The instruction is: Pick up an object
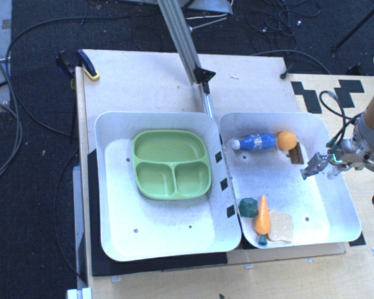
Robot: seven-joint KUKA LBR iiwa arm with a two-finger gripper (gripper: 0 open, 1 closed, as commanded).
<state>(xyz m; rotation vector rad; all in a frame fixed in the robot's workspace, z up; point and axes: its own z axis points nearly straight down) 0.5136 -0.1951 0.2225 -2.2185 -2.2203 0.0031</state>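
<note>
- Jaws (313, 167) hang over the right bin (336, 198), apart, nothing between them.
- Brown block (295, 155) just left of jaws, orange ball (287, 140) and bottle (255, 142) beyond.
- Carrot (262, 215) well below-left.

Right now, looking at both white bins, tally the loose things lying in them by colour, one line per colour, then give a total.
Green: 2, the divided plate and the small green lump
Orange: 2, the ball and the carrot
Blue: 1, the bottle
Brown: 1, the block
Tan: 1, the bread slice
Total: 7
</note>
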